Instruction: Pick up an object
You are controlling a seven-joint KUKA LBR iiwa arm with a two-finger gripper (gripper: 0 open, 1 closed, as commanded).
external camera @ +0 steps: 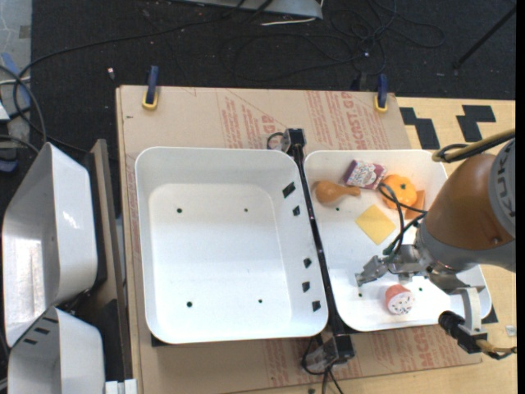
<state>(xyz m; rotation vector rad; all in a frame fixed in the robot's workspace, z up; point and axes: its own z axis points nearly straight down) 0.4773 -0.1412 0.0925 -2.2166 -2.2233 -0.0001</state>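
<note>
The end effector [371, 271] hangs low in the right bin [328, 220], in the lower right of the frame, with its metal tip pointing left over bare floor; whether it is apart or together I cannot tell from this slant. Nothing shows gripped in it.

Nearest to it, just to its lower right, lies a small pink-and-white cylinder [399, 300] with a dotted end face. It looks light and rigid, probably plastic, and its round side would likely roll away if nudged off-centre. A grip across its curved flanks, square to its axis, looks the safest hold.

Farther up the bin:
- A flat yellow square [376, 223], thin and lying flush on the floor, likely hard to get under; only its edges offer a hold.
- An orange round toy [400, 190] near the upper right, partly behind the arm, smooth and probably slippery.
- A tan pear-shaped piece [331, 191] with a narrow neck, which looks the easiest part to pinch.
- A small purple-and-white packet [364, 171], seemingly soft and light.

The left bin [156, 220] sits alongside on the cardboard-covered worktop [246, 113].
</note>
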